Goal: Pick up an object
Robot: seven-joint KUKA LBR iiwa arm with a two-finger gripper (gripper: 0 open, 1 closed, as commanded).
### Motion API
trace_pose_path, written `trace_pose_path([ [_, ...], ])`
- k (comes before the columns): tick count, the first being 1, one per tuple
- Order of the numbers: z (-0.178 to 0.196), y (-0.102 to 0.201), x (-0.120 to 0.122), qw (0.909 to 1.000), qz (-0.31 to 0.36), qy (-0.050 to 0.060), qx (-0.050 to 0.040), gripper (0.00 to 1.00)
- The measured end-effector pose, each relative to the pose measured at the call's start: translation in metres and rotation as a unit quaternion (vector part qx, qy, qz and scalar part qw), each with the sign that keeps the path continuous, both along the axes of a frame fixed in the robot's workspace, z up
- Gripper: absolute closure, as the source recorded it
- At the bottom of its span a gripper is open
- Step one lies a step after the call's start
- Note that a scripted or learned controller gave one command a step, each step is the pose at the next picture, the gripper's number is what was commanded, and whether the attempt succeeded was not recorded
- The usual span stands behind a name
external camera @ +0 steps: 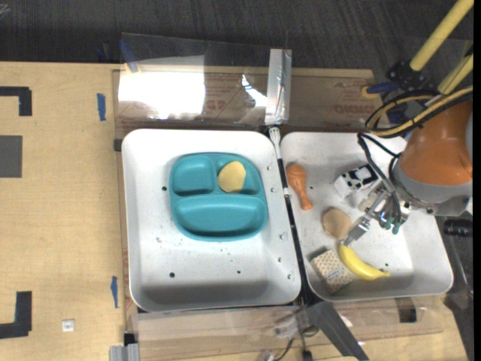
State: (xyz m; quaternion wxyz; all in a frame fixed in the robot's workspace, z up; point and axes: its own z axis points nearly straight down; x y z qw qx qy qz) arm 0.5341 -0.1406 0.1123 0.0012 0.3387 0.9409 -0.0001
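In the right bin (428,273) lie an orange carrot-like piece (299,185), a tan rounded lump (336,221), a yellow banana (361,264) and a pale checkered block (331,268). My gripper (352,234) reaches in from the right, slanting down and to the left. Its tip sits just right of the tan lump and just above the banana's upper end. Nothing is seen held in it. In the left bin (150,262) a teal divided plate (218,216) carries a yellow round object (231,176) in its upper right compartment.
The wall between the two bins (289,216) runs just left of the carrot-like piece. The arm's orange band (443,153) hangs over the right bin's right side. A clear plastic sheet (195,89) lies behind the bins.
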Motion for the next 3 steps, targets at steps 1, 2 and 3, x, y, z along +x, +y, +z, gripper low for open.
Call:
trace_pose_path([
  [1, -0.024, 0.039, 0.002, 0.997, -0.077, -0.002, 0.0, 0.0],
  [2, -0.025, 0.026, 0.067, 0.9761, -0.218, -0.003, 0.0006, 0.0],
  [3, -0.024, 0.036, -0.03, 0.9928, -0.12, -0.002, 0.0009, 0.0],
])
